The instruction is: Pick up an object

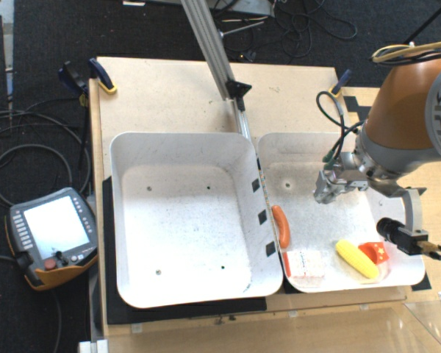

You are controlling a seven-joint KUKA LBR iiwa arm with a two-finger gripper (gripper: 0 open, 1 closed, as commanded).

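Camera view: end effector poised over the bare upper floor of the right bin, fingers too blurred to tell whether spread or pressed together. Nothing visibly held; pick judged not yet made, descent and grasp left. Nearest candidate, orange sausage, against the bin's left wall, long axis roughly up-down in view. Farther off, yellow banana near the lower edge, slanting upper-left to lower-right, touching a red item. White packet between them.

Bright, even overhead light; soft shadows, slightly grainy, mild blur.
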